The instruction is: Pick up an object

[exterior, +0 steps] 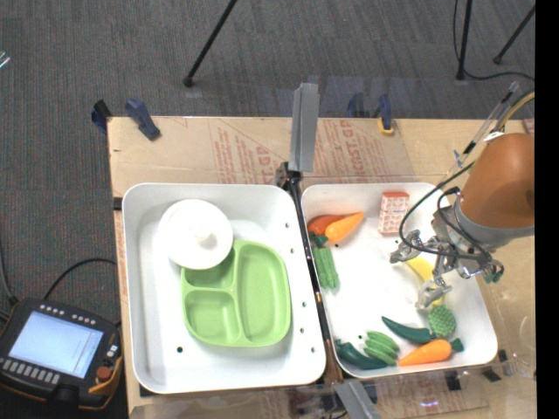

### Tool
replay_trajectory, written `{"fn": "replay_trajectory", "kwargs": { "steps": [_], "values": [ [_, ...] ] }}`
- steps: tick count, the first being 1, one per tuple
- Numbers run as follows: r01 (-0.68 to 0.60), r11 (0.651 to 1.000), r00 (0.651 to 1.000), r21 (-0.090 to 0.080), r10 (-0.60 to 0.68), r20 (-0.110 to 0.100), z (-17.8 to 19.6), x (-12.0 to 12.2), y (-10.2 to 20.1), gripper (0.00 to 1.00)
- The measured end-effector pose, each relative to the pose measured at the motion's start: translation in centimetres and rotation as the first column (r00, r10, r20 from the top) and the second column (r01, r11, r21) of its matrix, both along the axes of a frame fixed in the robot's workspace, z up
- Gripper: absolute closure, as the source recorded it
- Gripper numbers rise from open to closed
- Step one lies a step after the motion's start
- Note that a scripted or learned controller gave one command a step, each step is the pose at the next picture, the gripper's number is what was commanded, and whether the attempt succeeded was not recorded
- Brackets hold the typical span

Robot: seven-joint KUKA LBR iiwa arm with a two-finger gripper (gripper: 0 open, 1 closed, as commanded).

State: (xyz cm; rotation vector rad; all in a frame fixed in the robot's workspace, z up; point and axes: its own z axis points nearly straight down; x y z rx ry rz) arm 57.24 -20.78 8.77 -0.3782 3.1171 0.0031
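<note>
Gripper (pixel 433 297) | low in right bin (pixel 367 260) (3 o'clock side), over yellow piece (pixel 420 267) | finger state: cannot tell | nearest: green cone (pixel 442 321) at 5 o'clock

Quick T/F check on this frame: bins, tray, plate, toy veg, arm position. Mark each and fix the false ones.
1. The green divided tray lies in the left bin. True.
2. The white round plate sits in the right bin. False: it is in the left bin, overlapping the tray's upper left corner.
3. The gripper is over the right bin. True.
4. Both orange carrots lie side by side. False: one carrot is near the right bin's top left, the other carrot near its bottom right.
5. The red and white box lies in the right bin, near its top edge. True.
</note>
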Motion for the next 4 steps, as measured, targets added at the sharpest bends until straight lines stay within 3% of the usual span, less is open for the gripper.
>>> {"fn": "replay_trajectory", "kwargs": {
  "steps": [1,2,3,4],
  "values": [
    [-0.003,1.000,1.000,0.002,0.003,0.004,1.0,0.2,0.2,1.00],
    [0.140,0.990,0.990,-0.003,-0.140,0.017,13.3,7.6,-0.5,1.00],
    [0.069,0.998,0.998,0.001,-0.069,0.000,-0.1,4.9,0.9,1.00],
    [0.316,0.949,0.949,0.000,-0.316,0.004,0.1,7.3,-0.6,1.00]
  ]
}}
